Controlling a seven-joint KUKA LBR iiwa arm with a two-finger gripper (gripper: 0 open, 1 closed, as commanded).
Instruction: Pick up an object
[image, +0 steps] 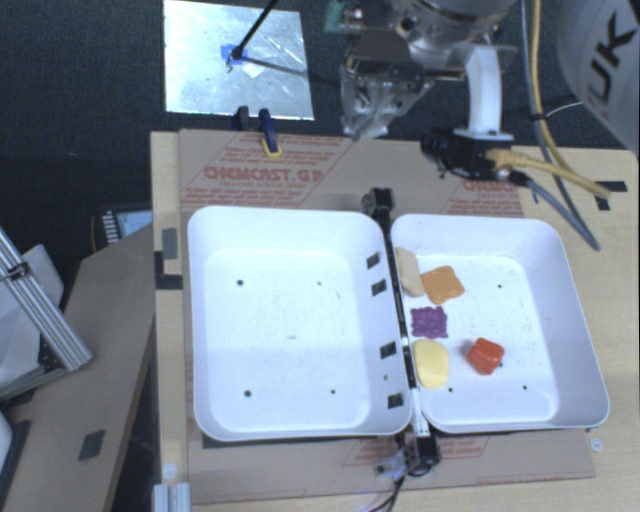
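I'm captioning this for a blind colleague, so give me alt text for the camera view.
Two shallow white plastic bins sit side by side on a bench; the right bin holds five small items along its left side: a beige oblong piece, an orange square block, a purple flat square, a yellow rounded lump and a red chunk. The end effector hangs above the bench's far edge.

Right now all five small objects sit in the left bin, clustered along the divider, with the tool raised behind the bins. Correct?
Not quite. The camera view shows the five small objects in the right bin, not the left bin. They do cluster toward the divider, and the tool is raised behind the bins.
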